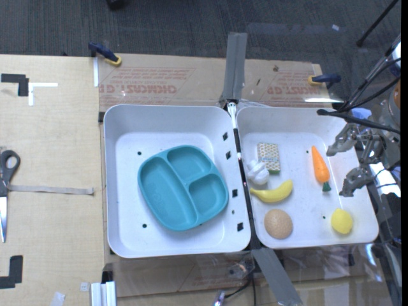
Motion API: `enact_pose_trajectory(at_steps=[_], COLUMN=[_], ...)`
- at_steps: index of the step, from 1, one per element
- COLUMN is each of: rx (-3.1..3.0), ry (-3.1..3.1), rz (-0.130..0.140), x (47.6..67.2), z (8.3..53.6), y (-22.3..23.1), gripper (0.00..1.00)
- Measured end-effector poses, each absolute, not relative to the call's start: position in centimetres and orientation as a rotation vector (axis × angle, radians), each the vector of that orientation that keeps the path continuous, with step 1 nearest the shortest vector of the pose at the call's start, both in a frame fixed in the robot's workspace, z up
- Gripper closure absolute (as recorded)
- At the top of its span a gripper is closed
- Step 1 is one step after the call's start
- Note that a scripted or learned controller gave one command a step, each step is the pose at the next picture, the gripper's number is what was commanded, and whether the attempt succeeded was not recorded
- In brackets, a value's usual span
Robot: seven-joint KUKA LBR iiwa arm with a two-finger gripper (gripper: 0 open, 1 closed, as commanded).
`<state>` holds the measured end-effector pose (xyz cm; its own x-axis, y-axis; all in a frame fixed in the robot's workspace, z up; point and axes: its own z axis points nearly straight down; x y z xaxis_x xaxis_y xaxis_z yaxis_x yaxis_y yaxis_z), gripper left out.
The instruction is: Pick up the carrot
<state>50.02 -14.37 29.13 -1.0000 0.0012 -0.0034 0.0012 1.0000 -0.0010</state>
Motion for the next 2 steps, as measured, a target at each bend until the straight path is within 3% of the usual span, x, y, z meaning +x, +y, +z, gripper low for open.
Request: enact_pose_trajectory(at_steps=[2], rx=[-0.109], ry=[3.134], rz=[-0.002], x=[59.9], z=[9.3], y=[-19.7], gripper=[0.0])
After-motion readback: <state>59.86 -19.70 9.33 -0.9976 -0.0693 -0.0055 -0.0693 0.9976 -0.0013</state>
